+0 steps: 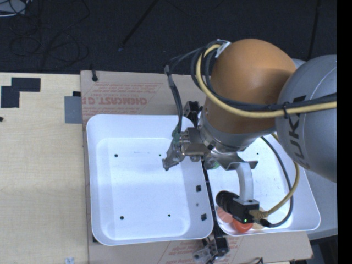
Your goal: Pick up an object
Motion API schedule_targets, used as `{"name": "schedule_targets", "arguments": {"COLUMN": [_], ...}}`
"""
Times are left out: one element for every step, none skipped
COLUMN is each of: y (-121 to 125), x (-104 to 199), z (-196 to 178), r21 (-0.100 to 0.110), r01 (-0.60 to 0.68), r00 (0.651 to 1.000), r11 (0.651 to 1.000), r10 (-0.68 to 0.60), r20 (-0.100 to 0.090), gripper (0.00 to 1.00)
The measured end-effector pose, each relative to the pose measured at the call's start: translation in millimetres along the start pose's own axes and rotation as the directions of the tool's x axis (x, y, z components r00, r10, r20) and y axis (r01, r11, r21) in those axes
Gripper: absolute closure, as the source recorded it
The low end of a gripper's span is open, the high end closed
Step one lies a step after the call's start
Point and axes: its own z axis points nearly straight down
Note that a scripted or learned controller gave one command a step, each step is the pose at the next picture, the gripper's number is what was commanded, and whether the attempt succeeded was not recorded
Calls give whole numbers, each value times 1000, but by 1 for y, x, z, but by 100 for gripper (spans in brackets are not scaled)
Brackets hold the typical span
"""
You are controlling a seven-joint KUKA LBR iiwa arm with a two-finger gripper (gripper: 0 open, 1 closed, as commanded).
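Currently poised with the gripper [169, 161] low over the left bin [104, 202], close to the wall shared with the right bin [308, 213], on a bulky grey and orange arm [247, 87] hiding much of that second bin. Cannot tell whether open or closed: too dark and too small against the white floor. Nothing seen in its grasp. Small dark specks [116, 156] on the left bin's floor read as holes or marks rather than anything to grasp.

Most likely target: a small orange-red thing [231, 226] in the lower corner of the right bin, just beside the dividing walls, partly covered by the wrist's own fittings, so shape and exact outline hard to judge.

Judged to be at the approach stage, no grasp made yet. To do it well:
- rise first, enough to clear both bin walls, before crossing to the right bin
- centre squarely above the orange-red thing, opened wide before going down
- descend straight, keeping off the nearby wall, since a corner leaves little room on that side
- close only once straddling the thing, not on top of it
- lift slowly and confirm something really comes up

Main risks: clipping the rim, or nudging the thing tighter into the corner
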Motion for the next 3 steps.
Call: {"name": "schedule_targets", "arguments": {"y": [1, 30, 49], "x": [37, 97, 112], "z": [-37, -184, 8], "r21": [4, -9, 22], "r01": [-3, -1, -6], "r00": [1000, 1000, 1000], "r11": [1000, 1000, 1000], "r10": [3, 0, 6], "r20": [3, -3, 12], "gripper": [0, 0, 0]}}
